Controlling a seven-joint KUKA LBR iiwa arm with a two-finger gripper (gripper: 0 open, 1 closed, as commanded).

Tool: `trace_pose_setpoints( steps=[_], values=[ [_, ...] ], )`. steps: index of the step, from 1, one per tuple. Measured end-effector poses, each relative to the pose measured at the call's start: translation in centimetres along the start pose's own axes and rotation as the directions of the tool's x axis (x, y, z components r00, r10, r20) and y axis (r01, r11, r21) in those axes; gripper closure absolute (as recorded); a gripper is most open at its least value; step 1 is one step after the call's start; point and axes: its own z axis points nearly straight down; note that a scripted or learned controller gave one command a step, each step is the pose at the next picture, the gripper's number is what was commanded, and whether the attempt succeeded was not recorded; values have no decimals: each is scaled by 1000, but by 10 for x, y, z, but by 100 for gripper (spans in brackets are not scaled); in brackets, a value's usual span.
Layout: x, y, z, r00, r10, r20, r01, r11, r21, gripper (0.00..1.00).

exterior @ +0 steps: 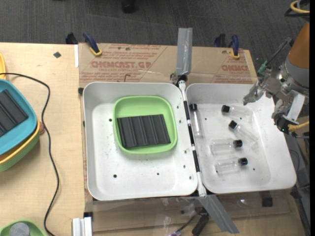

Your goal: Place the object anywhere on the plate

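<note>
On the bench (39, 181), two shallow white bins sat side by side. Within the left bin (98, 171) lay a green plate (120, 107), squarish with rounded corners, and a dark ribbed mat (144, 131) rested flat on it. Across the right bin (275, 176) several clear vials with black caps were scattered: one long vial (195, 123) lay along the left wall, two small ones, a capped vial (227, 109) and another (233, 125), lay near the middle, and two larger ones, the upper vial (225, 145) and the lower vial (227, 164), lay on their sides toward the front, well apart from the plate. At the right bin's upper right corner hung the gripper (253, 96), carried by the grey arm (290, 90) with its orange band. Whether the gripper was spread or pressed together could not be told from this slant, and nothing showed plainly in its grasp. Beyond the bins lay a brown cardboard sheet (123, 63) held by clamps, and stacked teal and yellow bowls (19, 132) sat at the far left edge with a black cable (49, 146) trailing past them.
</note>
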Motion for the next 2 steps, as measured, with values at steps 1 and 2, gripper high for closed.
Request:
trace_pose_setpoints(
  steps=[1, 2],
  values=[
    [-17, -3, -19, 989, 147, 1, -147, 989, 1, 0],
    [-26, 1, -28, 934, 358, 3, -358, 934, 2, 0]
  ],
)
